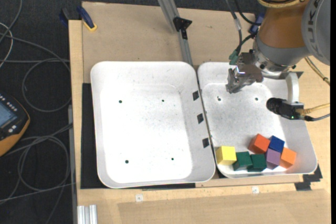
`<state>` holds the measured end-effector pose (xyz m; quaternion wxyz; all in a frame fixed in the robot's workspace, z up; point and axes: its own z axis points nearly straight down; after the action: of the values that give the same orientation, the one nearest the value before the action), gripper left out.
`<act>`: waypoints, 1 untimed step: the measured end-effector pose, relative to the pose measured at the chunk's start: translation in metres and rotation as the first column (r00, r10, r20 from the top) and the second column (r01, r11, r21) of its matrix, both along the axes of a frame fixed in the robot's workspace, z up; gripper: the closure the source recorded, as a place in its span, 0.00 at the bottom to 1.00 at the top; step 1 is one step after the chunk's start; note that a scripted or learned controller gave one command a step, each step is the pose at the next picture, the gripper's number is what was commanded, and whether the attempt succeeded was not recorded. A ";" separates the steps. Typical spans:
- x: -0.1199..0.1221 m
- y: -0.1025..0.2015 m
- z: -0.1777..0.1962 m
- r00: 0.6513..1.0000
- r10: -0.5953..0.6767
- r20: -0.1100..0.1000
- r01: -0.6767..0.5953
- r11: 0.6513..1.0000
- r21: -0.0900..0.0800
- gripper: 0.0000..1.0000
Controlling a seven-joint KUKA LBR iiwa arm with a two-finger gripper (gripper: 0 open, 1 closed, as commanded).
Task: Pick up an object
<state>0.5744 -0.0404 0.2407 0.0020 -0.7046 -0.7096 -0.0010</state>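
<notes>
Blocks (pixel 257 153) lie well below gripper (pixel 234 85).

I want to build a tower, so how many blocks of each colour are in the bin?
All sit at the near end of the right bin.
yellow block: 1
green blocks: 2
orange blocks: 2
blue block: 1
purple block: 1
Total: 7
</notes>
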 end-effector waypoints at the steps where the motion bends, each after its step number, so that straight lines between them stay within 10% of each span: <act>1: -0.016 0.056 0.010 1.000 0.001 0.000 -0.001 1.000 0.000 1.00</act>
<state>0.5582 0.0159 0.2507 0.0020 -0.7044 -0.7098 -0.0008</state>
